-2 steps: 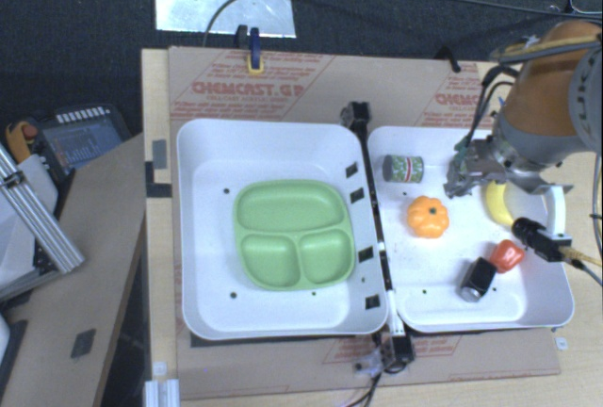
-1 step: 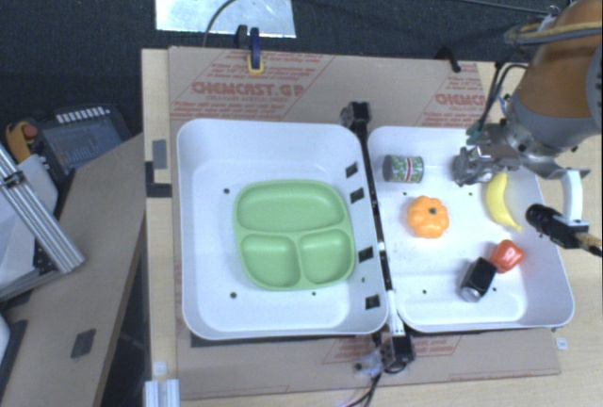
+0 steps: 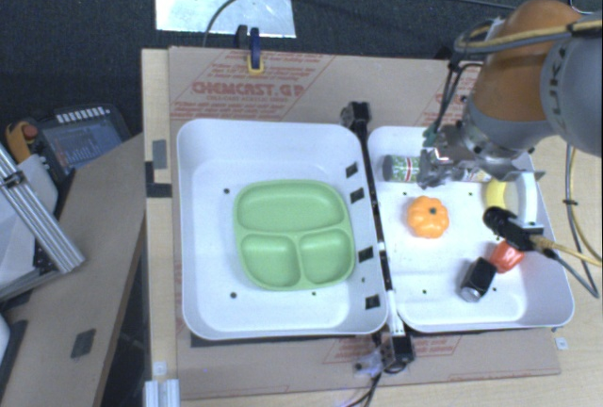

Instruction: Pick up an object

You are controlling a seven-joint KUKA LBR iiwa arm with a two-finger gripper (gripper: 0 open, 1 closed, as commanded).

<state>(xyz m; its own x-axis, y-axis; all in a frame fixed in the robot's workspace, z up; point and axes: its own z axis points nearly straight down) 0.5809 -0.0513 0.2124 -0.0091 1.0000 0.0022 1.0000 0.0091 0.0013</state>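
The tool [image 3: 435, 171] is low in the right bin [image 3: 546, 301], at a can [image 3: 403, 169].

I cannot tell how far the tool is open, or if it has the can; the can lies on its side at the far left corner of this bin. A pumpkin [image 3: 428, 217] sits just near of the can. A banana [image 3: 497, 194] is right of the pumpkin. A black and red thing [image 3: 488, 269] lies nearer the front. The left bin [image 3: 203, 207] holds a green tray [image 3: 291, 234].
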